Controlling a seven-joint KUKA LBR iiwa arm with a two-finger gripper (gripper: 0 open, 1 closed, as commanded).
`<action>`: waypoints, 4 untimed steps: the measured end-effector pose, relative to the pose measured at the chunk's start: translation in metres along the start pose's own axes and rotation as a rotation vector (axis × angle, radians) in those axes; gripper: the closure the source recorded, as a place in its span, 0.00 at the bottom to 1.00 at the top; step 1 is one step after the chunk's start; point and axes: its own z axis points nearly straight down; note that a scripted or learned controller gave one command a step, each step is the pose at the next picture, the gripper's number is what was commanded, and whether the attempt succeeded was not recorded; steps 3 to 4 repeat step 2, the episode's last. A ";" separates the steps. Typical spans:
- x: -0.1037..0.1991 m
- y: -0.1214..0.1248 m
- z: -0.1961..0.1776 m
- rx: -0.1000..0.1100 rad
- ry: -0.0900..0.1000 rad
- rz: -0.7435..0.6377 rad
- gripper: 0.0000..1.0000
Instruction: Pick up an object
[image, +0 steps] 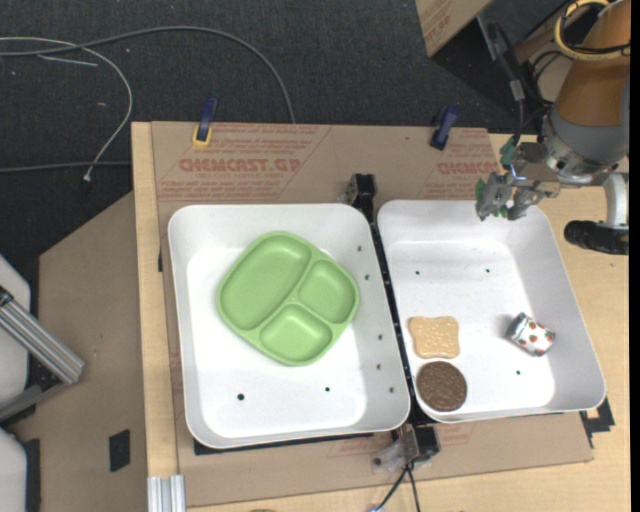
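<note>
Cardboard covers the desk (90, 330) under both white bins. I see the gripper (497, 203) above the right bin (480, 250) at its far rim; its opening I cannot tell. Cracker (434, 337), brown disc (441, 385) and small can (531, 334) lie well apart from it, near the front.

Arm: grey with an orange band, reaching in from the upper right.
Wrist: angled downward and to the left.
Claw (497, 203): low, tips pointing down, nothing visibly between them.
</note>
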 end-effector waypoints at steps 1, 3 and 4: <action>0.052 0.006 0.007 0.000 0.000 -0.001 1.00; 0.109 0.011 0.011 0.000 0.000 -0.001 1.00; 0.109 0.011 0.011 0.000 0.000 -0.001 1.00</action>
